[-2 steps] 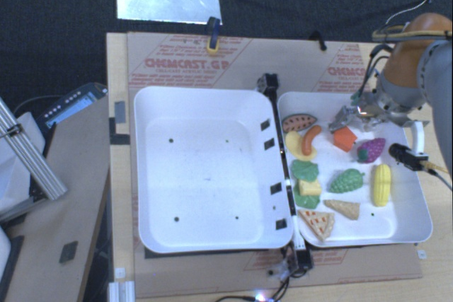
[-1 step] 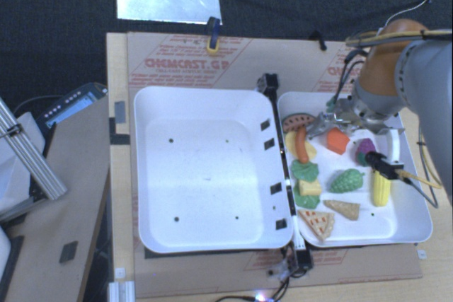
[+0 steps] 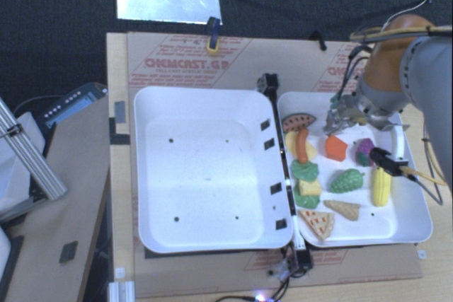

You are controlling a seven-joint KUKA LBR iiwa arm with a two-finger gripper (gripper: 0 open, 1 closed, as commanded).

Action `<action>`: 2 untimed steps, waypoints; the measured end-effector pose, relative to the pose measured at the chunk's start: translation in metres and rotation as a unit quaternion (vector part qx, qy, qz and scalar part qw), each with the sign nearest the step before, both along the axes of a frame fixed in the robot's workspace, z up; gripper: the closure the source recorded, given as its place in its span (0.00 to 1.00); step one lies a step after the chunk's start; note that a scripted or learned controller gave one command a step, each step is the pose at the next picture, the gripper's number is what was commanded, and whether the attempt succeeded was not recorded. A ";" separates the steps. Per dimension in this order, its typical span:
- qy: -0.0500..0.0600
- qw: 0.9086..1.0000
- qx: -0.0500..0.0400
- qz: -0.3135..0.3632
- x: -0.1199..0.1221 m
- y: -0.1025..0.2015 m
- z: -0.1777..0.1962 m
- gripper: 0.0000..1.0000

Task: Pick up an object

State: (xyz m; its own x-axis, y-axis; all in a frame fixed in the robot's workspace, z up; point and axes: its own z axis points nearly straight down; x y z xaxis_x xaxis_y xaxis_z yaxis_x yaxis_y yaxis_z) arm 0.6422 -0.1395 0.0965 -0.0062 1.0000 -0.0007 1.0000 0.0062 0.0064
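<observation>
While hand (image 3: pixel 338 118) hovers above orange block (image 3: pixel 336 148) | grip state unclear | purple toy (image 3: pixel 364 150), watermelon slice (image 3: pixel 299 122) near

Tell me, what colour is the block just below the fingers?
Orange: the block in the right bin, seen in the camera view.

Single fixed camera, high above the counter (image 3: pixel 177 53), angled down toward 12 o'clock, mid-range: both white bins (image 3: pixel 205 237) fully framed, arm (image 3: pixel 417 60) entering from 3 o'clock, floor beyond at 12.
</observation>
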 end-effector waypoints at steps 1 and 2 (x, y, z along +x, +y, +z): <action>-0.008 1.000 0.000 0.002 0.030 0.062 0.219 1.00; -0.008 1.000 0.000 0.001 0.021 0.093 0.378 1.00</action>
